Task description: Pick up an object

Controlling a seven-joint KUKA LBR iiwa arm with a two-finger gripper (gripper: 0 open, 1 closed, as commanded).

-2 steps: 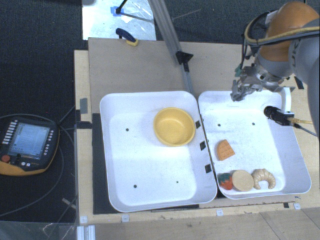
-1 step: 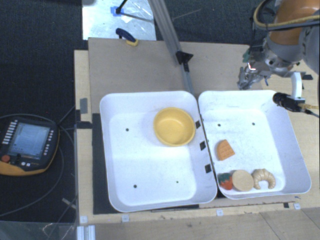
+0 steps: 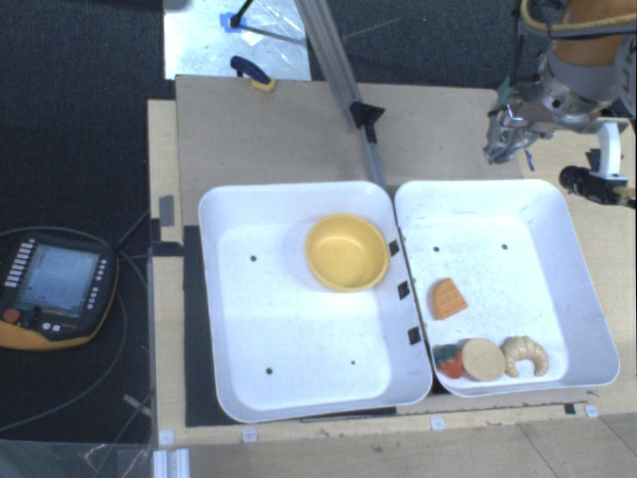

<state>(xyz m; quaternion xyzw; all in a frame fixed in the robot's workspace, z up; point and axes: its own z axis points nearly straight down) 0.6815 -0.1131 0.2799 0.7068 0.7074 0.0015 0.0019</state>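
two white bins side by side. left bin (image 3: pixel 239 366) has a yellow bowl (image 3: pixel 346 252) near its upper right. right bin (image 3: pixel 587 297) holds an orange wedge (image 3: pixel 447 299), then along the near wall a red-green piece (image 3: pixel 449 359), a round tan disc (image 3: pixel 483 359) and a croissant (image 3: pixel 526 356), long axis roughly left-right, curving down at its ends. gripper (image 3: pixel 503 139) hangs beyond the right bin's far edge; cannot tell its state. objects lie toward the camera from it, well apart.

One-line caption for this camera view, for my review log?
Gripper above the right bin's far edge; yellow bowl in left bin.
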